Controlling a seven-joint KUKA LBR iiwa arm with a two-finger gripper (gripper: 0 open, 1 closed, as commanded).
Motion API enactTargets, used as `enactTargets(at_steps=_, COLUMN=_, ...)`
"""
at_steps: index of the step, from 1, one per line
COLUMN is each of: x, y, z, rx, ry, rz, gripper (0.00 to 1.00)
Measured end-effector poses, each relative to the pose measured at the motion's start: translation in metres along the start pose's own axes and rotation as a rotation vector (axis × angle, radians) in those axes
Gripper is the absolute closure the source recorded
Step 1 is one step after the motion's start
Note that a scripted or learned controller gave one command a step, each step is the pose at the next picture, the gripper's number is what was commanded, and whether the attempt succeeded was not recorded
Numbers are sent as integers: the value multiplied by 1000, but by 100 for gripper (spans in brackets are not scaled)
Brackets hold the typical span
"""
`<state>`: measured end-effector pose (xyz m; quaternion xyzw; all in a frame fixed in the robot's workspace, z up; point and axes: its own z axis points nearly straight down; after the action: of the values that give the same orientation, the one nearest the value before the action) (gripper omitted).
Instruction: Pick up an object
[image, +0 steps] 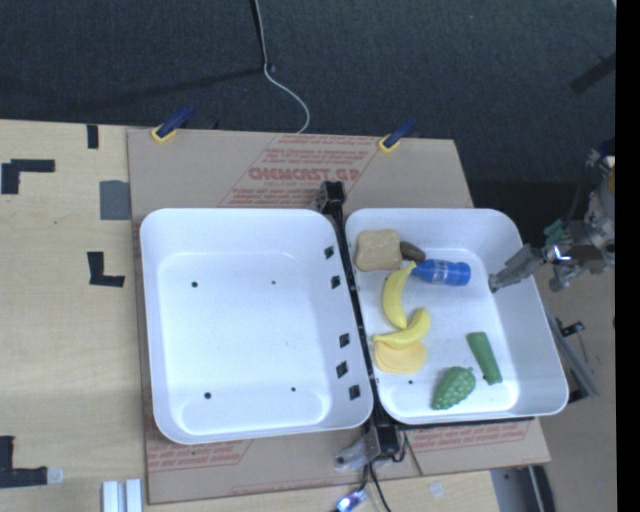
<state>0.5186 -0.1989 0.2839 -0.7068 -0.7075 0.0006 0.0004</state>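
Observation:
The right bin holds several objects. A tan bread piece lies at its back left with a small brown item beside it. To their right lies a blue bottle on its side. A yellow banana lies along the left wall, above a flat yellow piece. A green cucumber and a green bunch of grapes lie at the front right. My gripper hangs over the bin's right rim, just right of the blue bottle, with nothing seen in it.
The left bin stands beside the right one, with a black divider between them. Both rest on a cardboard sheet held by yellow and blue clips. A cable hangs at the back.

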Motion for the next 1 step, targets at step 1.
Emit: enactTargets(at_steps=1, x=-15, y=-38, z=132, rx=11, ry=5, rz=4, gripper=0)
